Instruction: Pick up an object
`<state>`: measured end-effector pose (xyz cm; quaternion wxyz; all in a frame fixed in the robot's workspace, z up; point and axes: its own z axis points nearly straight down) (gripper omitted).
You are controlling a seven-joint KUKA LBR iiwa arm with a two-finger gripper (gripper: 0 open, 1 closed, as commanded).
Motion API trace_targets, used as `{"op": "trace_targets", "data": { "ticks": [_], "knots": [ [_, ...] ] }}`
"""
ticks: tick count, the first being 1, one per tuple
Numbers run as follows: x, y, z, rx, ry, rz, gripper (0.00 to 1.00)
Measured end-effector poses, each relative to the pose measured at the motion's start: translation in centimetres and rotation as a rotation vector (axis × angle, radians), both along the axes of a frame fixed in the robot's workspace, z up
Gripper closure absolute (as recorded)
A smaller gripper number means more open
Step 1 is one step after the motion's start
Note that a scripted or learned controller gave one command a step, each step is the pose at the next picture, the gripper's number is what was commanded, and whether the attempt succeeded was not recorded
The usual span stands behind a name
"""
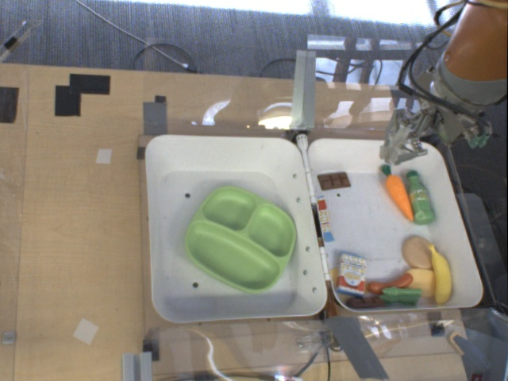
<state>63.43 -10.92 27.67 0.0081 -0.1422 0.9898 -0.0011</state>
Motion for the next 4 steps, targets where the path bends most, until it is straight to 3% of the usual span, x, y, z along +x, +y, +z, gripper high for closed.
{"op": "trace_targets", "data": {
  "ticks": [1, 2, 3, 4],
  "knots": [
    [1.4, -7.0, -6.3, -0.003, 0.01, 0.192, 1.0],
    [-2.9, -1.1, 0.8, -0.001, 0.0, 0.065, 1.0],
    [-5.5, 3.4, 0.9, 0.002, 0.007, -0.082, 1.0],
    [-7.3, -0.4, -3.7, -0.005, 0.008, 0.357, 1.0]
  ]
}}
